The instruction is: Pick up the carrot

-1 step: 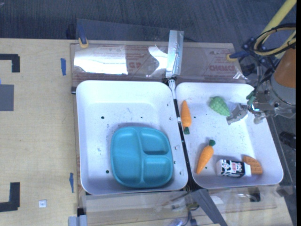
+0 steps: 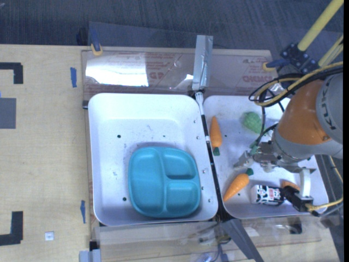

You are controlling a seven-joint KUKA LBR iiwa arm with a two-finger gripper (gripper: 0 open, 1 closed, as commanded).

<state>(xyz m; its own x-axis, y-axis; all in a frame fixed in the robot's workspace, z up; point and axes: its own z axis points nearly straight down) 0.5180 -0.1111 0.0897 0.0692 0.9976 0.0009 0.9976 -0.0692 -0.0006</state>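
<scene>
Two carrots lie in the right bin (image 2: 234,105). One carrot (image 2: 216,132) rests along the bin's left wall, its green stub toward the front. The other carrot (image 2: 236,186) lies slantwise near the front left corner, its green top pointing up and right. My gripper (image 2: 256,160) hangs low over the middle of the right bin, just above and right of that second carrot's green top. I see nothing held in it. The orange-banded wrist (image 2: 305,119) hides the bin's right part.
A green leafy piece (image 2: 252,121) sits at the back of the right bin. A black-and-white carton (image 2: 268,194) and a small orange item (image 2: 289,186) lie near its front wall. A blue divided plate (image 2: 163,182) sits in the left bin (image 2: 109,124).
</scene>
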